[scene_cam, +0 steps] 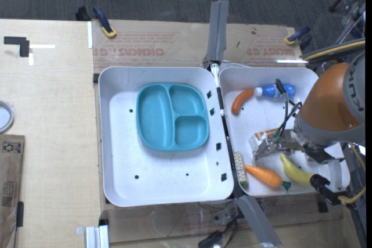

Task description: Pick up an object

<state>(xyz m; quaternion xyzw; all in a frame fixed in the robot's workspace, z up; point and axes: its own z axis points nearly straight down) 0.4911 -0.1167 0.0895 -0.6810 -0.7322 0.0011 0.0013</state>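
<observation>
The gripper [268,148] is seen low in the right bin [244,81], at the right of the frame, its fingers slightly apart and clamped on nothing, just beside a small printed packet [263,137]. A miss is judged likely: the packet lies flat, and a banana [294,170] and carrot [263,175] crowd close below. An orange sausage-shaped toy [240,100] and blue bottle [274,90] lie toward the bin's upper edge. The left bin [116,142] holds a teal divided plate [172,117].
</observation>
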